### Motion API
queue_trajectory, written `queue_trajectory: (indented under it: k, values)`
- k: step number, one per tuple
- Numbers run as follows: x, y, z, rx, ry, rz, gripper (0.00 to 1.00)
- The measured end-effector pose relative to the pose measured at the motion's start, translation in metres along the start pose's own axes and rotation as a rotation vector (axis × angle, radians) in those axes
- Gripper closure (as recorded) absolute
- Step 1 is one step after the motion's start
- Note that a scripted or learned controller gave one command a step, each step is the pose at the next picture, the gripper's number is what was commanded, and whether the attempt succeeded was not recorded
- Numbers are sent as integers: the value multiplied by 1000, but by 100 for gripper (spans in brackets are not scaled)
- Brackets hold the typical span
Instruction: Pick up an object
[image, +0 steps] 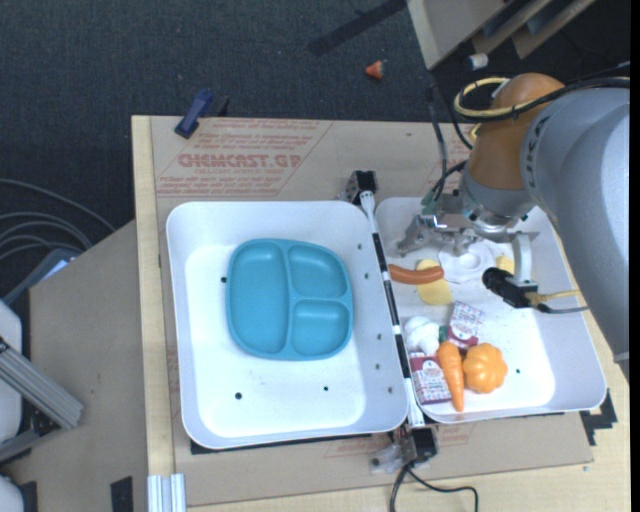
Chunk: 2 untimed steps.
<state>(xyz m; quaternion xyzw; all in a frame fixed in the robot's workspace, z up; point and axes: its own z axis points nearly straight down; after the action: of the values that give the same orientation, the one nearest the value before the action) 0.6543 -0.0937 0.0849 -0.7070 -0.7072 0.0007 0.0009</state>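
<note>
1. Grey-and-orange arm's gripper (462, 238) hangs low over the upper part of the right white bin (570, 380); finger spread cannot be told.
2. Red sausage (414, 271) and yellow lemon-like piece (435, 293) lie just below it.
3. Orange carrot (453, 373) and small orange pumpkin (484, 368) sit lower right.
4. Blue divided plastic plate (290, 298) rests centre-left, in the left white bin (200, 330).

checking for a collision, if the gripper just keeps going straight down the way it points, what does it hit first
Likely the right bin floor at its far end, just beyond the hot dog. The gripper hangs there; depth is unclear.

Left bin (190, 300): open floor around the blue divided plate (290, 298). Right bin (570, 385): toy food crowds the left side.
</note>
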Motion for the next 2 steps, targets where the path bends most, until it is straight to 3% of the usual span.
queue_trajectory:
  k: [2]
  values:
    - [1, 12, 0, -3, -1, -1, 0]
